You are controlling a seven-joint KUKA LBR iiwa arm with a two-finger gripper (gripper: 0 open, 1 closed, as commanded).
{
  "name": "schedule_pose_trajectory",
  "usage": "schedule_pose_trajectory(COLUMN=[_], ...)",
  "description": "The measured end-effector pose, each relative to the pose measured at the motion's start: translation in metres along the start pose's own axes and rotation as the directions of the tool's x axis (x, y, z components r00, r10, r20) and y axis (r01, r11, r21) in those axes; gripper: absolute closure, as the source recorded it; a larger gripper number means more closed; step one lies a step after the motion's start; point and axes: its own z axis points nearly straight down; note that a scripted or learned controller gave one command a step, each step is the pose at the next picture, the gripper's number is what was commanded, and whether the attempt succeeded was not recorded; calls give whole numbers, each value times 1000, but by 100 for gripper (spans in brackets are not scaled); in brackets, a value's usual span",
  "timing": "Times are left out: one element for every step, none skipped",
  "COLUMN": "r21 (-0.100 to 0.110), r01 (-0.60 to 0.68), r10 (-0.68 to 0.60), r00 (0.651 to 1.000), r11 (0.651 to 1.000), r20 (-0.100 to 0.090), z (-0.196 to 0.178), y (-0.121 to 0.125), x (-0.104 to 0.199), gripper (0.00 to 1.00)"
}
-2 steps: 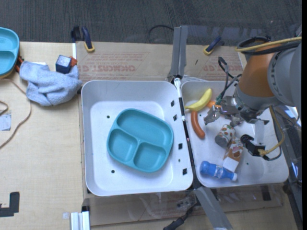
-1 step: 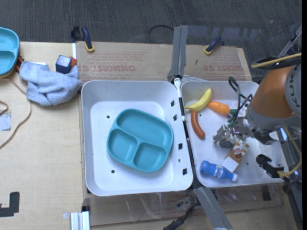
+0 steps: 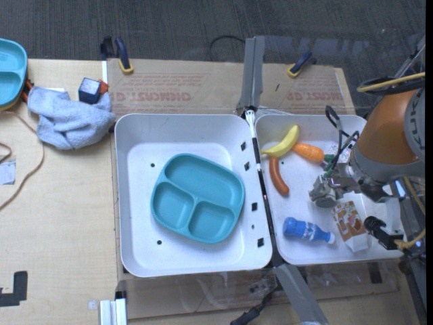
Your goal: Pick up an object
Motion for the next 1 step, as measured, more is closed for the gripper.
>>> schedule_pose_trajectory(r21=[-1], r01=[258], r10=[-258], r00=[966], r11=[966], r20=[1], z=[-137], y=[23], x=[32], gripper=[100])
